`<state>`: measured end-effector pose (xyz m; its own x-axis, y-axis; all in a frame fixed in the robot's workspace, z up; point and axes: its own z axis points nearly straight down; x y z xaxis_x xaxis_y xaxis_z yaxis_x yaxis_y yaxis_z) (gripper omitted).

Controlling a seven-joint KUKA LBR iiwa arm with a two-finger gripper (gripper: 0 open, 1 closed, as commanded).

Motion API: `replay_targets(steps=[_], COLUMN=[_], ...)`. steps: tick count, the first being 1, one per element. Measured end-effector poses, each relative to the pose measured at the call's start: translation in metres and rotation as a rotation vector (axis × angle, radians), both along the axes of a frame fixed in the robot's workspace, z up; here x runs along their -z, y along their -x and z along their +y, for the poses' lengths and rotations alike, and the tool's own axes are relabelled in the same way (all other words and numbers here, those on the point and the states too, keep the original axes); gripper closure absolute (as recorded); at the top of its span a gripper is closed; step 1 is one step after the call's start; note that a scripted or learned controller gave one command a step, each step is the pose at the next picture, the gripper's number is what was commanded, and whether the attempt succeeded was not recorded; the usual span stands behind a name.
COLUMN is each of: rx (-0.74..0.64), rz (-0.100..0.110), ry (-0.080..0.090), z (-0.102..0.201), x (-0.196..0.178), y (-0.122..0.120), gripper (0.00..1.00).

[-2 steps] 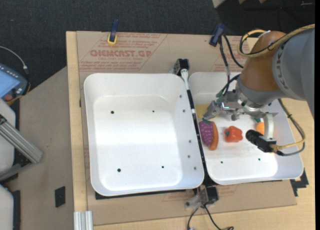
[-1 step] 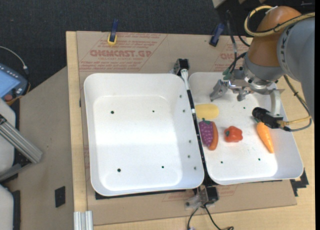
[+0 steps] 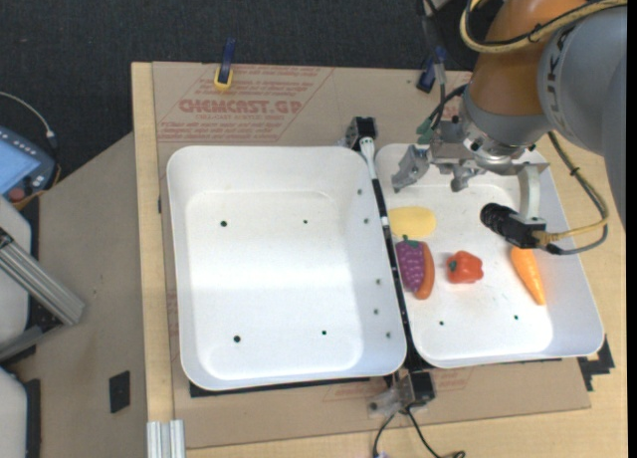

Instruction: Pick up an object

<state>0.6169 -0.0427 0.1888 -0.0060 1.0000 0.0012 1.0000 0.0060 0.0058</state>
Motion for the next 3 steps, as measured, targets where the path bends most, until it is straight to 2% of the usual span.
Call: replay_targets(steps=[1, 2, 3], rx=[0.011, 0.007, 0.004], rz=[0.001, 0.018, 0.010], ry=[0.005, -0.002, 0.000], z=[-0.105, -0.079, -0.061], x=[-0.021, 0.095, 0.105], y=[0.005, 0.062, 0.056], gripper=[0.00, 0.00, 0.00])
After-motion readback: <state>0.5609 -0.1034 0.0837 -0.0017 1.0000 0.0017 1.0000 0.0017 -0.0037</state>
